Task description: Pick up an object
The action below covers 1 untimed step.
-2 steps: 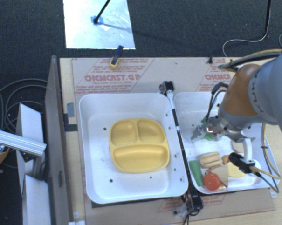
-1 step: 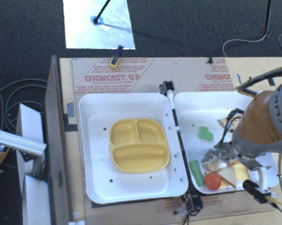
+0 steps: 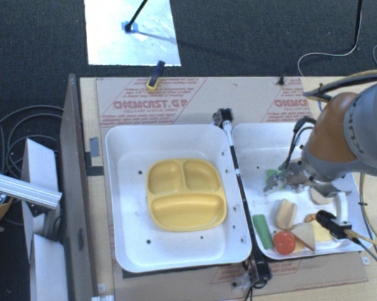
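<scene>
Gripper (image 3: 278, 179) is low inside the right bin (image 3: 263, 143), a little right of the rail (image 3: 237, 169) that splits the two bins, about halfway along it. We cannot tell from this slant whether it is open or closed, and we see nothing clearly gripped. The candidates all lie right of the rail. A small green scrap (image 3: 272, 173) sits just beside the gripper tip and is partly hidden. A green stick (image 3: 261, 229) lies near the rail towards its near end, almost parallel to it. A pale block (image 3: 285, 213) is further right. A red ball (image 3: 283, 242) and a tan wedge (image 3: 304, 235) touch or nearly touch each other at the rail's near end. Risks as we judge them: the scrap is small and may slip out or get pushed aside. The red ball would likely roll if nudged. The near cluster is tight, so closing there could catch two pieces or jam against the wedge. The stick is close enough to the rail to leave little room on that side. Open room is the bare floor right of the rail's far half, behind the gripper. Left of the rail, the yellow plate (image 3: 185, 193) sits in the left bin (image 3: 132, 155), well apart.
</scene>
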Motion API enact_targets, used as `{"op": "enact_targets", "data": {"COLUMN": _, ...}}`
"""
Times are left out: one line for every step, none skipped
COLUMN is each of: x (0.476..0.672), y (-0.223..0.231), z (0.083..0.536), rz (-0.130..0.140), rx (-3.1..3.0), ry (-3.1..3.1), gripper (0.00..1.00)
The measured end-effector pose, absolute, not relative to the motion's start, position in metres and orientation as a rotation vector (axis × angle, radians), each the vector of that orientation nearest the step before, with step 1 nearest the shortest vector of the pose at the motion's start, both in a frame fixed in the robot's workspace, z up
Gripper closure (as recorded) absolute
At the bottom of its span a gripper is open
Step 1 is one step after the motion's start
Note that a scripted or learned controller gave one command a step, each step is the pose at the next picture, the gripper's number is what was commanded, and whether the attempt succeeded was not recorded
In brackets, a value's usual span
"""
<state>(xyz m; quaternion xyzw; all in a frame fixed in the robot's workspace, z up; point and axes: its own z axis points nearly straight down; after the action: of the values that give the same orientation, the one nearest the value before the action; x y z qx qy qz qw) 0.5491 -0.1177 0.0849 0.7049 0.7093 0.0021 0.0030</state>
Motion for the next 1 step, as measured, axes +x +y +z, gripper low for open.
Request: {"op": "enact_targets", "data": {"x": 0.4873, "y": -0.1161, "z": 0.0843, "rz": -0.001, "rx": 2.225, "ry": 2.222, "gripper": 0.0}}
